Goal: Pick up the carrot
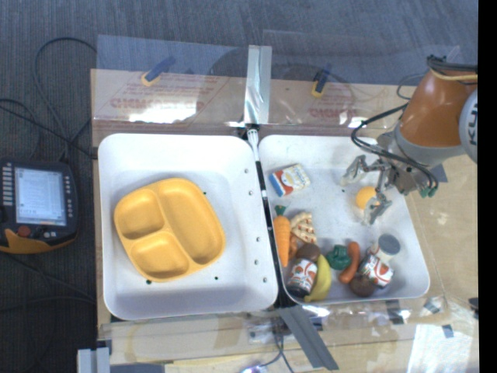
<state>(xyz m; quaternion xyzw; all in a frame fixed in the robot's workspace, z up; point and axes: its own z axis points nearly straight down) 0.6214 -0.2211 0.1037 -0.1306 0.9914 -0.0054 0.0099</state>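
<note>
Orange and upright along the divider wall (262, 208), the carrot (282, 238) lies in the right bin (411, 231), touching a waffle (303, 228). Well away from that wall, the gripper (371, 185) hangs with fingers spread wide, gripping nothing, around a lemon (364, 198).

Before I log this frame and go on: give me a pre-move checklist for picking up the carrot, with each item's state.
1. Carrot in view, lying along the right bin's left wall: ok.
2. Gripper over the carrot: not ok; it sits near the lemon-like yellow piece, well right of the carrot.
3. Nothing between the fingers: cannot tell.
4. Room around the carrot: not ok; the waffle-like piece crowds its right side, the bin wall its left.
5. Carrot's top uncovered: ok.
6. Yellow tray in the left bin, out of the path: ok.
</note>
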